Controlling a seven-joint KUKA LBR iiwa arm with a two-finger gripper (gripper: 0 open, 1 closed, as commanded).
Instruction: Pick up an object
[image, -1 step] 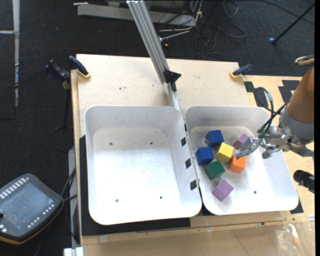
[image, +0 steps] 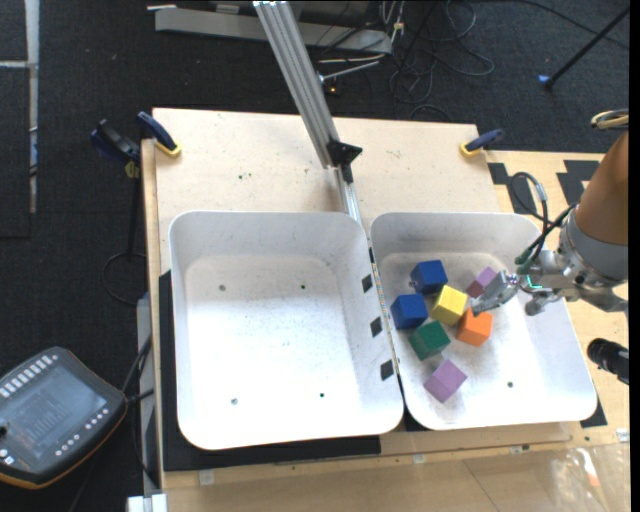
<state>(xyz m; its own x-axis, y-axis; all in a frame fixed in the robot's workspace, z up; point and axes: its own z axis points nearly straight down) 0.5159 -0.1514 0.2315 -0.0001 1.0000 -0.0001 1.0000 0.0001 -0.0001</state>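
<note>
The arm (image: 600, 230) comes in from 3 o'clock, and its gripper (image: 497, 291) hangs low in the right bin (image: 560, 380). I cannot tell how it is set. The blocks sit in a bunch at the gripper's 9 o'clock. An orange block (image: 475, 327) is just under it, beside a yellow block (image: 450, 302). A green block (image: 430, 339) touches a blue block (image: 408, 311). A purple block (image: 445, 380) lies at 6 o'clock of the bunch.
</note>
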